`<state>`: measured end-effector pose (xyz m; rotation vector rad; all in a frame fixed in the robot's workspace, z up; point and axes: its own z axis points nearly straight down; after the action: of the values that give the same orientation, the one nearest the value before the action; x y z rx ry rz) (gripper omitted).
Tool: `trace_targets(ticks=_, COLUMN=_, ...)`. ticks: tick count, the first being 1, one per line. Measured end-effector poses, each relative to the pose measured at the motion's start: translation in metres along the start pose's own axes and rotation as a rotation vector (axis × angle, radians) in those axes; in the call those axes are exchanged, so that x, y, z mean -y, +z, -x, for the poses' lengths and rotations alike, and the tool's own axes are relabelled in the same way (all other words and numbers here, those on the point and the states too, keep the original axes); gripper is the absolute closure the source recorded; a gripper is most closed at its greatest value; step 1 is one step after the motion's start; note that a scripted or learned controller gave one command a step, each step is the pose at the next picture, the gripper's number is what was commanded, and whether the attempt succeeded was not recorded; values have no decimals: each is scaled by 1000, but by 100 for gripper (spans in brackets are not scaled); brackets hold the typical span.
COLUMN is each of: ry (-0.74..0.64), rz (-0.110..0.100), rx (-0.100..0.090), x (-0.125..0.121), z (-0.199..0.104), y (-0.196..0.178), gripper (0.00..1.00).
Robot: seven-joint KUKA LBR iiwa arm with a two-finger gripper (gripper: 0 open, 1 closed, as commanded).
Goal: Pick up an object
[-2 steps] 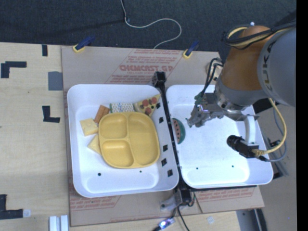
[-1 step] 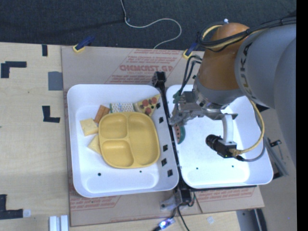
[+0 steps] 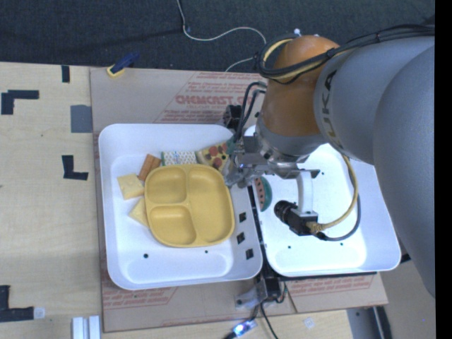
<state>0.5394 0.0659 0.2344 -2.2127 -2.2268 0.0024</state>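
A yellow divided plate lies in the left bin. Small toy foods sit along its far and left edges: a brown piece, pale yellow squares, a patterned strip and a mixed piece. The arm's orange band and wrist hang over the divide between the bins, and the gripper points down near the left bin's right rim, close to the mixed piece. A green and red slice-like item lies just below the gripper at the right bin's left edge.
The right bin is largely covered by the arm; a black cable fitting hangs over it. Both bins rest on cardboard. A cable and a yellow-blue clip lie beyond the bins.
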Motion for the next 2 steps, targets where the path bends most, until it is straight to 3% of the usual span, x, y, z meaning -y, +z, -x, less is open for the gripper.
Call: trace_targets(ticks=2, ry=5, rz=0, rx=2, x=1, z=-11, y=20, gripper=100)
